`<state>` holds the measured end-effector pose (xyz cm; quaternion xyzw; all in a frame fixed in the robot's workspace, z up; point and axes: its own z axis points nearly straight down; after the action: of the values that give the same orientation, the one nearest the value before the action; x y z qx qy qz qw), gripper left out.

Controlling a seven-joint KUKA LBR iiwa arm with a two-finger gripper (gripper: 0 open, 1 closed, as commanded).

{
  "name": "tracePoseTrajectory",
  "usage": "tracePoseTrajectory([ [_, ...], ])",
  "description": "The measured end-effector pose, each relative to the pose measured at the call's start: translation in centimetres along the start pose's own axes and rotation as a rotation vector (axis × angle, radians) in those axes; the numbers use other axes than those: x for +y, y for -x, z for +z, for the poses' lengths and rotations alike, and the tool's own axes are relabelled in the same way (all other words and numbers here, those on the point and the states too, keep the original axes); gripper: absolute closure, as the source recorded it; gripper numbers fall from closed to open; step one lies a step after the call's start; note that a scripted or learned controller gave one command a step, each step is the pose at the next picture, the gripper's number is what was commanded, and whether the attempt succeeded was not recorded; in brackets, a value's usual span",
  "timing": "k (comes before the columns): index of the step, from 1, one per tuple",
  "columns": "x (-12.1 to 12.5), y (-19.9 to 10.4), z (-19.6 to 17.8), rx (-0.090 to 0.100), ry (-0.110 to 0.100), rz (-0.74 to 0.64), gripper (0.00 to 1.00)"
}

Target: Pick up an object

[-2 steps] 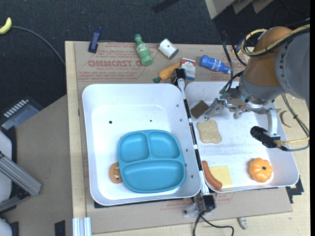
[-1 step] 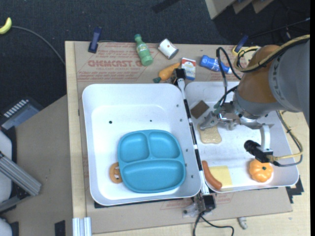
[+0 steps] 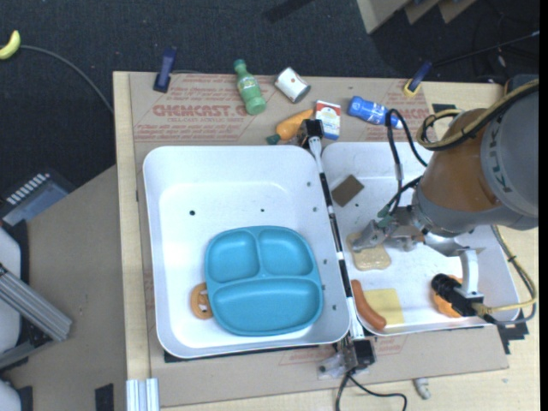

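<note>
Camera view: brown bench on dark carpet bears two white bins; the hand's state I cannot tell.

The grey arm reaches in over the right bin, its gripper lowered near that bin's middle.

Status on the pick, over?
Gripper low in right bin, over tan cookie. Nothing seen held. Brown square and hot dog nearby, apart.
</note>
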<state>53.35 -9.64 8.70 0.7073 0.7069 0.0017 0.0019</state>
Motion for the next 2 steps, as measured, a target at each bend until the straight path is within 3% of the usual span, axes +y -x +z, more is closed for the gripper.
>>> tracePoseTrajectory([
  [2,-1.68,0.35,-0.04,0.000,0.003,0.000,0.00],
])
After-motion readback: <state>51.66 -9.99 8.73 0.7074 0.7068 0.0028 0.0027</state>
